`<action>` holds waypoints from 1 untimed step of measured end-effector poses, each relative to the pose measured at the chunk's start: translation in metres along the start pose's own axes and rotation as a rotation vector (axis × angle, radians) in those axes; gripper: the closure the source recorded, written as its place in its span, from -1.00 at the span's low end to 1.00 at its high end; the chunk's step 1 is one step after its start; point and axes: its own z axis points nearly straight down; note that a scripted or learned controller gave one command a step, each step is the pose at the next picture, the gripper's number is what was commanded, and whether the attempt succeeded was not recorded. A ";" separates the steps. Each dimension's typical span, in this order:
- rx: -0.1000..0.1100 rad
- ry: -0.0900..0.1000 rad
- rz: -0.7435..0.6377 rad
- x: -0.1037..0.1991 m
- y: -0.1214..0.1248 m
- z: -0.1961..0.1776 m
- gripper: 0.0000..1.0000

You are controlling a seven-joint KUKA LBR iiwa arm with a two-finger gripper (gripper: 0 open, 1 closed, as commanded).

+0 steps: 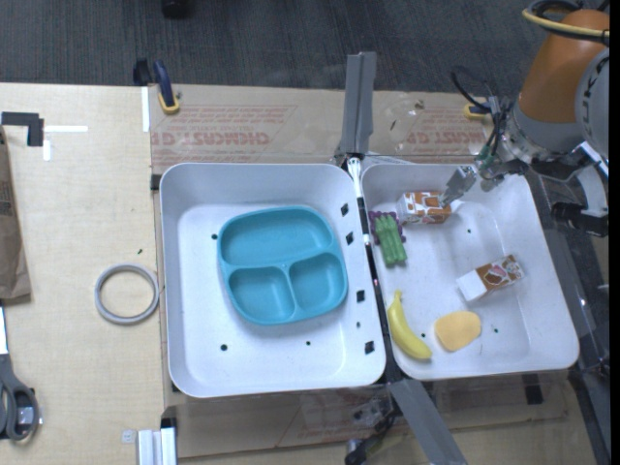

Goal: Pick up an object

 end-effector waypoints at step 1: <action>0.002 0.003 -0.104 -0.017 -0.069 0.065 -1.00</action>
